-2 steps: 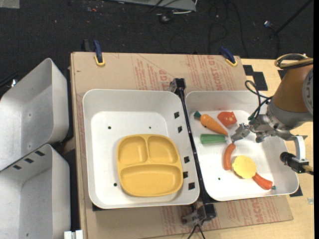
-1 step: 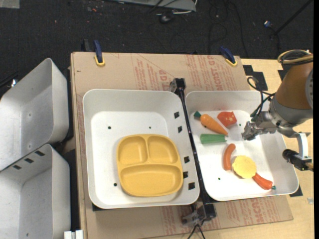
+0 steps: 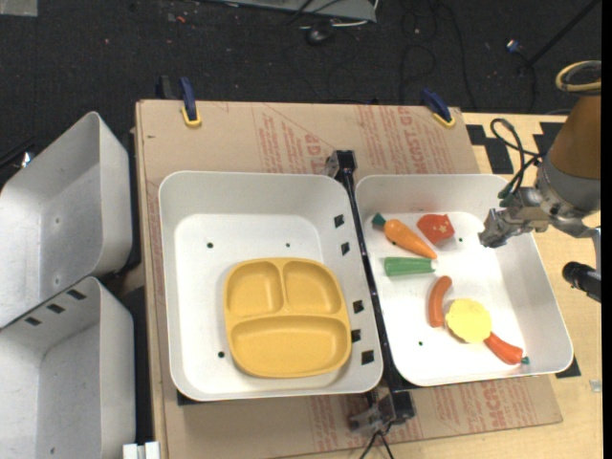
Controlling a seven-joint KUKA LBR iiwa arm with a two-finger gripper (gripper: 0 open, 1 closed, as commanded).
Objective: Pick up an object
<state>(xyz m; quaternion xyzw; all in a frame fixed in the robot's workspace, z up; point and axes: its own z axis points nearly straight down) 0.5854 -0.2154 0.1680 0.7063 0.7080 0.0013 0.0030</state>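
Observation:
The right bin (image 3: 550, 285) holds several toy foods: an orange carrot (image 3: 408, 238), a red tomato piece (image 3: 436, 227), a green pod (image 3: 408, 267), an orange sausage (image 3: 439, 300), a yellow round piece (image 3: 469, 320) and a red-orange chili (image 3: 505, 349). My gripper (image 3: 494, 231) hangs over the bin's upper right part, to the right of the tomato piece and apart from it. Nothing shows between its tips.
The left bin (image 3: 191, 208) holds a yellow divided plate (image 3: 286, 316). Two white bins (image 3: 57, 256) lie off the board at the far left. A black divider with clips (image 3: 359, 256) runs between the two bins. Cables trail at the right behind the arm.

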